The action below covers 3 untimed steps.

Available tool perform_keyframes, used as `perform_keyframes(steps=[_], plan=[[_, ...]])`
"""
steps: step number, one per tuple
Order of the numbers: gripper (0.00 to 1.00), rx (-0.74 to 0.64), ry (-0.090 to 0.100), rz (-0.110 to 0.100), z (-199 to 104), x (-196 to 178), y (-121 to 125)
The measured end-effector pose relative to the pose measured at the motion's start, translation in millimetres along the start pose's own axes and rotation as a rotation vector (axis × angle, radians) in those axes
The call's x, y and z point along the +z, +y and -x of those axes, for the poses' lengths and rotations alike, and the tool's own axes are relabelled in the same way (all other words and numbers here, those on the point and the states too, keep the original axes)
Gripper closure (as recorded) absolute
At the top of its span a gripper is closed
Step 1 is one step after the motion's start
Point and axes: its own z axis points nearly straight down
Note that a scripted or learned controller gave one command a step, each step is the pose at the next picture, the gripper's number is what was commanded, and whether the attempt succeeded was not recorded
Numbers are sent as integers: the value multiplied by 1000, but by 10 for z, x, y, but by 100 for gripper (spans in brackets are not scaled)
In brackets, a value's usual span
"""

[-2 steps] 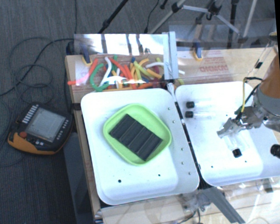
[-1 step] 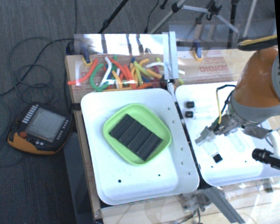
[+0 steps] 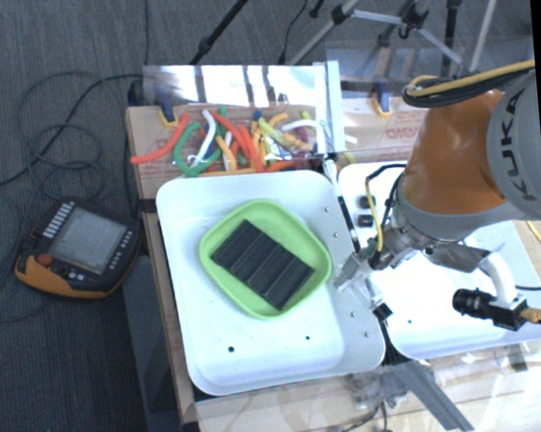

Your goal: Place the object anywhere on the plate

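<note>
A dark ridged object (image 3: 261, 258) lies on the green plate (image 3: 219, 246), with the gripper (image 3: 359, 278) just off the plate's right side.

The plate sits in the middle of the left white bin (image 3: 264, 361), and the dark object rests flat across the plate's centre, clear of its raised rim. The gripper hangs over the seam right of the plate, where the left bin meets the right bin (image 3: 441, 332); whether its jaws are apart or together cannot be told. The grey arm with its orange band (image 3: 454, 166) covers much of the right bin. Behind the plate, a tangle of coloured cables (image 3: 226, 139) lies before a shiny panel (image 3: 240, 81). Far left of the plate, a teach pendant (image 3: 78, 248) rests on dark carpet (image 3: 41, 390).
</note>
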Motion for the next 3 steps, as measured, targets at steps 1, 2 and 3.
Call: perform_keyframes(steps=[1, 2, 3], plan=[[0, 0, 0, 0, 2, 0, -1], [0, 36, 0, -1, -371, 216, 140], [0, 512, -1, -4, -957, 449, 381]])
